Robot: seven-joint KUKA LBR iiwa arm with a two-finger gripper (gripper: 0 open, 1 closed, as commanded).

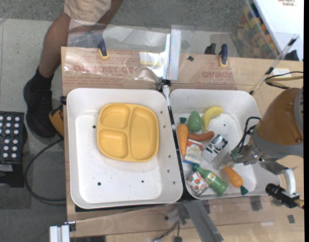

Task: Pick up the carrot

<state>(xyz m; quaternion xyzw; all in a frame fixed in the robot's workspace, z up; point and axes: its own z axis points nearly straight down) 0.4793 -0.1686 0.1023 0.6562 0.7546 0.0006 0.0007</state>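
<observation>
Carrot [182,138] lies left of end effector [218,146].

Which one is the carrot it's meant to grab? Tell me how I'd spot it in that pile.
Look in the right bin, along its left wall next to the bin with the yellow plate. The carrot lies there lengthwise, a long orange cone beside the green pepper. A shorter orange piece lies by the gripper; the carrot is longer.

The arm [281,125] hides the right bin's [245,99] right wall, the small labels on the carton [194,150] and can [197,183] are unreadable, and the standing person [89,4] is cut off at the top edge.
</observation>
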